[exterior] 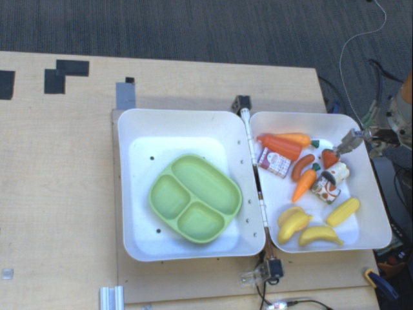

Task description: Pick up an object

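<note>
The gripper (352, 141), fingers slightly parted and holding nothing, hovers over the right bin (381, 225) beside the strawberry (330, 158); it should centre above that 1 piece before descending and closing.

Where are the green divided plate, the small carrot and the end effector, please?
green divided plate (195, 198): camera view, on the ridge between its compartments.
small carrot (303, 185): camera view, middle of its orange body.
end effector (349, 141): camera view, grey fingers over the right bin.
</note>
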Action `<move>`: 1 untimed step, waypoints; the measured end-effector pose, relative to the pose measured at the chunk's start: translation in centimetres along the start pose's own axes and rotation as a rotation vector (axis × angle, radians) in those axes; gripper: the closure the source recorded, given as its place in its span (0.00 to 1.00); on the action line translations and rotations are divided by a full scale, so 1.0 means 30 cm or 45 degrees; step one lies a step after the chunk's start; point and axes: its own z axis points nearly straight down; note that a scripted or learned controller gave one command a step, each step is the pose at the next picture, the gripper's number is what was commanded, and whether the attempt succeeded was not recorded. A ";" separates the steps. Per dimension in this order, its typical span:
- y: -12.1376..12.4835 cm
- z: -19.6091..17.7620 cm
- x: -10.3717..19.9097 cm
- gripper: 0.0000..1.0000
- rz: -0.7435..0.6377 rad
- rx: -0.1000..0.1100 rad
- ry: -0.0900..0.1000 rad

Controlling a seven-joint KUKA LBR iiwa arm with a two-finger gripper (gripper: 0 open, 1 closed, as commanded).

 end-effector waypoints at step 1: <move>0.051 0.447 -0.008 0.00 0.002 -0.003 -0.001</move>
